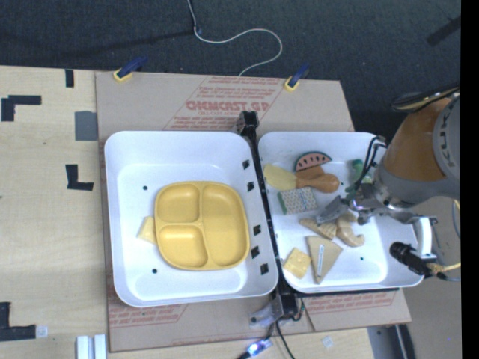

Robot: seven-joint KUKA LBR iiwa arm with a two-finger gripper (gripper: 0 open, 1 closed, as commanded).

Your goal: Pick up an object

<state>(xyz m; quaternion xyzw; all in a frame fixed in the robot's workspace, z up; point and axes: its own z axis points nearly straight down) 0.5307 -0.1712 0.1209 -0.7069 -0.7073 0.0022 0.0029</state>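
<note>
The claw [335,212] sits low in the right bin [374,275], right over the beige wedge [320,227]. Wedge runs left-to-right just under its tip. Open or shut? I cannot tell.

Bench top [45,223] was light wood with black tape marks [75,176] on the left. A cardboard sheet [224,103] with red print lay on it, held by blue-and-yellow clamps [130,68] at its far edge. Dark carpet [337,21] lay beyond, a thin white cable [239,37] looping across; lighting was even.
</note>
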